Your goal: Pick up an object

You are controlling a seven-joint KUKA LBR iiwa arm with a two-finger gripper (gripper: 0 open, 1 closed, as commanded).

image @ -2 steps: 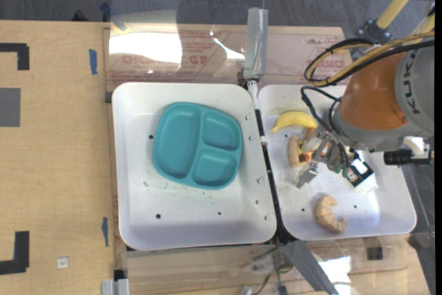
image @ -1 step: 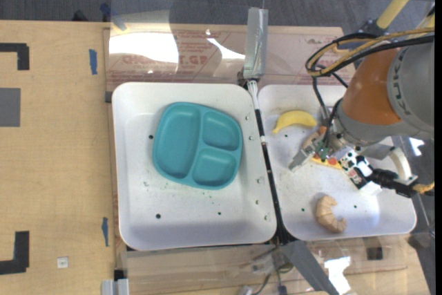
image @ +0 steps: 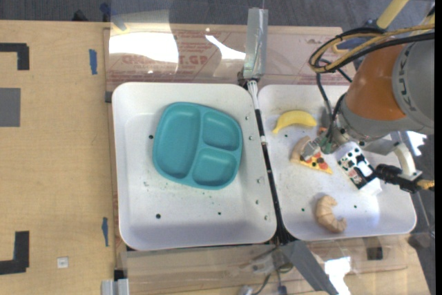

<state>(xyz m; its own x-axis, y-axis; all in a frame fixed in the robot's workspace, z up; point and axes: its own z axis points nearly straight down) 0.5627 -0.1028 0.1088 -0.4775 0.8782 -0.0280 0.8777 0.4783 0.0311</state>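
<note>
You are working in the right-hand shallow white bin (image: 387, 217), where the grey arm with its orange band (image: 376, 90) reaches in from the right. The two-finger gripper (image: 322, 146) sits low over the flat toy pizza slice with coloured toppings (image: 311, 157), at its upper edge; whether it is open or closed cannot be read from this view, and nothing is visibly held. A yellow plastic banana (image: 294, 121) lies just beside it toward the bin's far wall, and a tan toy croissant (image: 329, 212) rests well apart near the front rim. The left-hand white bin (image: 131, 169) holds a teal three-compartment plate (image: 197, 145). Centre the tool over the slice, clear of the banana, descend until contact, close firmly, then lift straight up and confirm the slice rises with it.
</note>
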